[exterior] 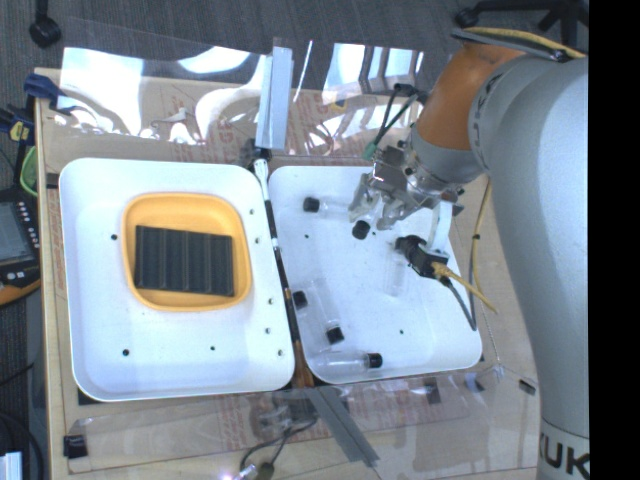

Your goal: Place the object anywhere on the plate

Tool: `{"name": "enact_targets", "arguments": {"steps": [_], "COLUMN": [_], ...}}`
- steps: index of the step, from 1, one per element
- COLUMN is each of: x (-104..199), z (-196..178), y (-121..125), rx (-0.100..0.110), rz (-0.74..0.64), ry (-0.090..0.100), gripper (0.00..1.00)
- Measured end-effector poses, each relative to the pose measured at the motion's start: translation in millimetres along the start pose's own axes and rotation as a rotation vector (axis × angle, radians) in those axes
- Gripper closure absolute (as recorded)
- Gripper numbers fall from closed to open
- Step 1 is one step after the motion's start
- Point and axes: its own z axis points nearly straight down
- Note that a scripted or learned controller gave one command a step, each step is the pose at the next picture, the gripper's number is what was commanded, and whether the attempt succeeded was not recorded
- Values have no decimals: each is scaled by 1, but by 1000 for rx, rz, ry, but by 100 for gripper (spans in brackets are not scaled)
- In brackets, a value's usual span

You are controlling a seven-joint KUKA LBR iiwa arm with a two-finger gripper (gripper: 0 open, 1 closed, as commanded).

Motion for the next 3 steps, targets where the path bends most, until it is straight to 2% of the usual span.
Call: {"name": "enact_targets", "arguments": {"steps": [1,2,3], "x": [27,86,140], "z": [-2,-25,-3], "y": [-67,-70,-98], "rx": [1,-2,0], "rz": [-142,-290,-415], "ry": [-2,-4,-4], "gripper": [100,100,100]}}
